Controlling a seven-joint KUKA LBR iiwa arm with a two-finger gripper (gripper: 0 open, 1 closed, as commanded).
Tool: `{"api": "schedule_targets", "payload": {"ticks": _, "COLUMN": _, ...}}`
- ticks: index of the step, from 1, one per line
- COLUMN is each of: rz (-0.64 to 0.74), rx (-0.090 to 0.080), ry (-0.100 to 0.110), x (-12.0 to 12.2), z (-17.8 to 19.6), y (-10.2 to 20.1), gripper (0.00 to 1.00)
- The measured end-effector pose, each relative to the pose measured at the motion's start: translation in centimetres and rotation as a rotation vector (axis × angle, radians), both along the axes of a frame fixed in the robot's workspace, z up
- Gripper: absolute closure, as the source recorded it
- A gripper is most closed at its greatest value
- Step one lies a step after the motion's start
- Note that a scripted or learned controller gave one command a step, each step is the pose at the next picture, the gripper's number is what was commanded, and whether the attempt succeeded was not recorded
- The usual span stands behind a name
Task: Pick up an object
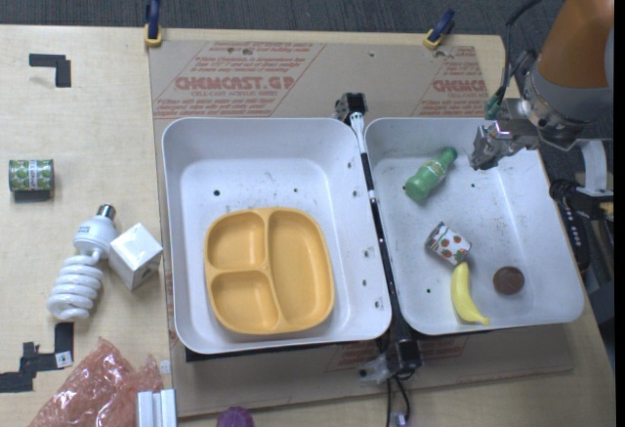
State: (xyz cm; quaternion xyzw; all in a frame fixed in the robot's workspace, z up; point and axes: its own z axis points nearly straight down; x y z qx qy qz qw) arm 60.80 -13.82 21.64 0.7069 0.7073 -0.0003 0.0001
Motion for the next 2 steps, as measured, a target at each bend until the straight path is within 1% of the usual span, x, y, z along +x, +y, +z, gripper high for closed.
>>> {"api": "schedule_targets", "payload": {"ticks": 1, "rz": -0.001, "rx": 0.0, "ry": 0.0, "x": -0.9, "z": -12.4, "y": 2.8, "gripper": 0.0}}
{"api": "schedule_targets", "payload": {"ticks": 2, "rz": -0.003, "rx": 0.001, "ry": 0.0, "x": -5.8, "z": -12.4, "y": 4.4, "gripper": 0.0}}
